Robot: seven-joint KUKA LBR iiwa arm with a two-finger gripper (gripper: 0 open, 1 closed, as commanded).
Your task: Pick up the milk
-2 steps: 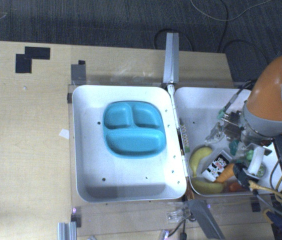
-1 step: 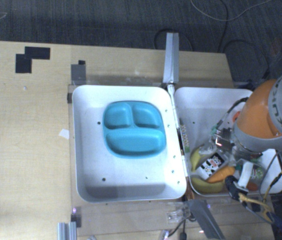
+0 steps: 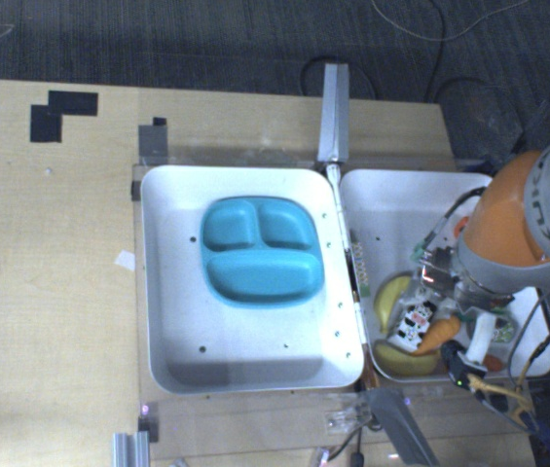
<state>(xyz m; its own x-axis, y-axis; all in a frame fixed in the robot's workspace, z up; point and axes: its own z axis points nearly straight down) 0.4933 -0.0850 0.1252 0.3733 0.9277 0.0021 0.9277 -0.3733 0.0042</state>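
The hand (image 3: 447, 282), open or closed I cannot tell, is hanging over the milk (image 3: 412, 326) at the table's right edge, lift seemingly not yet made.

The arm (image 3: 532, 227) covers much of the bin (image 3: 391, 202) at the right edge of the table (image 3: 51, 290) and runs off the picture there. The milk carton (image 3: 413, 325) lies partly under it, its print too small to read. The carrot (image 3: 438, 335) hides part of the banana (image 3: 387, 305).

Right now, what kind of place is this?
Probably a robot lab: a robot arm reaches into the right bin, a blue tray sits in the left bin, a cable crosses the floor.
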